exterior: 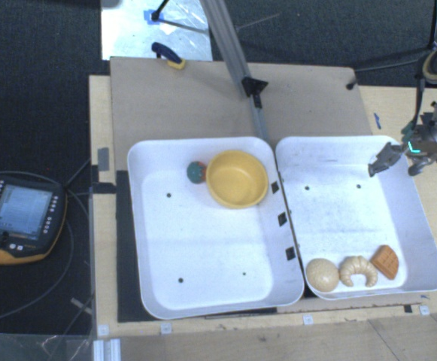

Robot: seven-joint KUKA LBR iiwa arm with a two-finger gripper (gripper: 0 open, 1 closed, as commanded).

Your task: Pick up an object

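Observation:
A yellow bowl (237,178) sits at the back right of the left bin (203,277), with a small green and red ball (195,172) touching its left side. Along the front of the right bin (338,201) lie a round bun (323,274), a croissant (359,270) and a brown waffle piece (386,261). My gripper (397,162) hangs over the right bin's back right edge, fingers spread open, with nothing between them. It is well behind the three food items.
A grey pole (229,40) slants across the board behind the bins, ending in a black clamp (253,87). A teach pendant (19,216) lies on the floor at the left. Black clips (282,218) line the seam between the bins.

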